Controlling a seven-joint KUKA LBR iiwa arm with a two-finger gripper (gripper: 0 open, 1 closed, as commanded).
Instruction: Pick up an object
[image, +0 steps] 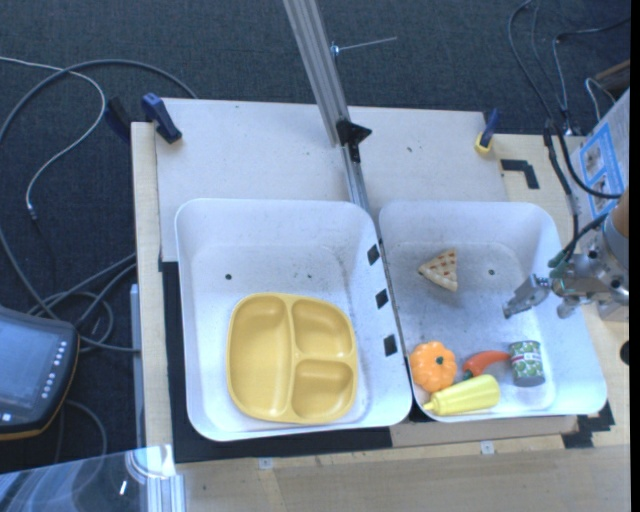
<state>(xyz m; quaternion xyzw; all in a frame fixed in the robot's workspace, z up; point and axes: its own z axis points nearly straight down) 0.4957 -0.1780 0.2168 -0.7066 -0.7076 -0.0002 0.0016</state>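
Dark carpet strewn with cables surrounds your bench (250, 150), which bears two white bins side by side. Your left bin (200, 250) holds one yellow divided plate (293, 357). Your right bin (570, 330) holds five things: one wedge of toy pizza (440, 270) near the middle, and along the near wall one orange pumpkin (433, 366), one yellow corn cob (465, 396), one red-orange pepper-like piece (486, 360) and one small green can (526, 362). The pumpkin, corn and pepper lie touching or just beside each other; the can stands a little apart to their right. Your gripper (540, 295) hovers over the right side of that bin, above and just behind the can, fingers apart with nothing between them. I judge you are at the approach step, with no object yet taken. The next move calls for choosing a target, likely the can since it stands nearest, centring the fingers over it, descending, and closing squarely so it does not tip.
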